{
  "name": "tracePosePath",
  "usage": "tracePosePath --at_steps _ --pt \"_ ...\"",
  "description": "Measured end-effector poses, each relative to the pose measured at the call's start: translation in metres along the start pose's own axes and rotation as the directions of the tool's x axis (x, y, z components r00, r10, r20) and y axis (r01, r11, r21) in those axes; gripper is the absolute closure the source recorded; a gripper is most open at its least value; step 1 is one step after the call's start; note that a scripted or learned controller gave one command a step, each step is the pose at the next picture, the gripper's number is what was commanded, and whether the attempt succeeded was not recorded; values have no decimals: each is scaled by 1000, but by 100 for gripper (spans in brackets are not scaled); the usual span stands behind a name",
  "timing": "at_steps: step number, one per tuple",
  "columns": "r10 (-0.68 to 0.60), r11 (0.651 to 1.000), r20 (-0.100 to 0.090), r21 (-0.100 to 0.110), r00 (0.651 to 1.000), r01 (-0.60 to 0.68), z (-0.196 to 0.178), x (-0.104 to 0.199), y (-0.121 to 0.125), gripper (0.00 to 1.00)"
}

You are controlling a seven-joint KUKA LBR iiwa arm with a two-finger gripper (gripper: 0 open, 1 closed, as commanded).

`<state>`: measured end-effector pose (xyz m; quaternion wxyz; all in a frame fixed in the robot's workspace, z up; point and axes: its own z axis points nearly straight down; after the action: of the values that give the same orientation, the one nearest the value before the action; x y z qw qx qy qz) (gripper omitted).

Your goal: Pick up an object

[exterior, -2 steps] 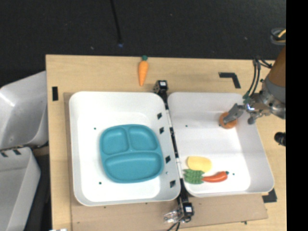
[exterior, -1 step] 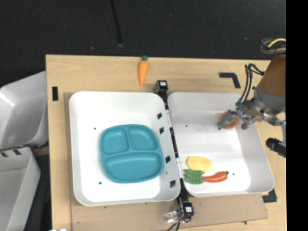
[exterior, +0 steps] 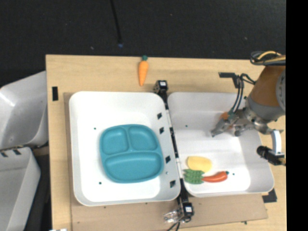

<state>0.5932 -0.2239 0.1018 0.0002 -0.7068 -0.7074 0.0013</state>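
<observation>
Arm reached in from the right, gripper [exterior: 226,127] low in the right bin [exterior: 240,186], upper middle part. Fingers' state: can't tell, too blurred. A small orange bit showed just beside the gripper, unclear what. Yellow item [exterior: 199,163], green item [exterior: 193,176] and red pepper-like item [exterior: 215,177] lay together at that bin's near left corner, well apart from the gripper. Blue divided plate [exterior: 131,153] sat in the left bin [exterior: 82,109]. Toy carrot [exterior: 143,71] lay on the bench [exterior: 96,71] behind the bins.
</observation>
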Motion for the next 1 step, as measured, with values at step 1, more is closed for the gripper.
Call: tracePosePath --at_steps 1 --pt "0 1000 2 -7 1000 0 -15 -1 2 100"
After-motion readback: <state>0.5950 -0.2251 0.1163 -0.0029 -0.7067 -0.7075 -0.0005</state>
